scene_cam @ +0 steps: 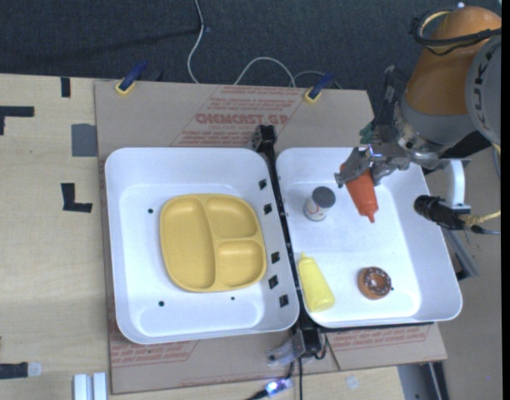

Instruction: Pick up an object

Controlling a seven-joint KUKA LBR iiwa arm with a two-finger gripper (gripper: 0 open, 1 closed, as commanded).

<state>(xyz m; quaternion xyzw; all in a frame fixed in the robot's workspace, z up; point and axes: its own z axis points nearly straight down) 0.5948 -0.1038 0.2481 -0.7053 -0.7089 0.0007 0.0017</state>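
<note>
Gripper (pixel 365 172) hangs above the right bin (pixel 434 294). Fingers are closed on a carrot (pixel 365 194), tip pointing down; the lift appears achieved.

Even bright light, soft shadows, slight blur.

Open floor between shaker (pixel 319 204), mustard bottle (pixel 315 282) and doughnut (pixel 374 282).

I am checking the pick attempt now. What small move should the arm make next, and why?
Probably a short, straight lift. The gripper appears to hold the orange carrot-like object at its upper end, its tip hanging toward the right bin floor. The small jar stands close on its left, so sideways motion could knock it.
</note>
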